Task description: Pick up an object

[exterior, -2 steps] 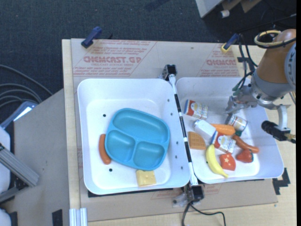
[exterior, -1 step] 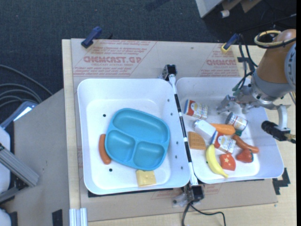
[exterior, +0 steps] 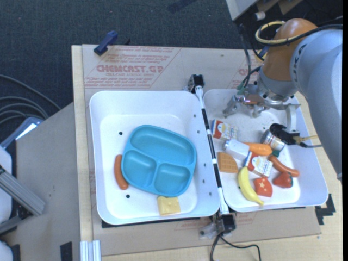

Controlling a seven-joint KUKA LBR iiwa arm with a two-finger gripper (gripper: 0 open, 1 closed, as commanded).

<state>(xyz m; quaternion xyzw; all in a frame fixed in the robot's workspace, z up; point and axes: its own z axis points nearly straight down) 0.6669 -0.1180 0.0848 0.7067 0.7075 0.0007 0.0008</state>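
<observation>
The hand [exterior: 251, 105] hovers over the right bin's [exterior: 310, 192] far end, finger state unclear, above crowded toy food: banana [exterior: 247, 186], carrot [exterior: 260, 149], waffle [exterior: 227, 162].

A blue tray [exterior: 158, 160] fills the left bin [exterior: 100, 105]; a sausage [exterior: 120, 172] lies left of it, cheese [exterior: 169, 205] just below.

Big red words: "CHEMCAST GP", printed on the brown board [exterior: 136, 64] under the two bins.
Small red lines: more print sits above and under those big words on the board, too tiny to read.
Food packs: the little red and white packs [exterior: 260, 165] in the right bin [exterior: 312, 192] have print, too blurry to read.
</observation>
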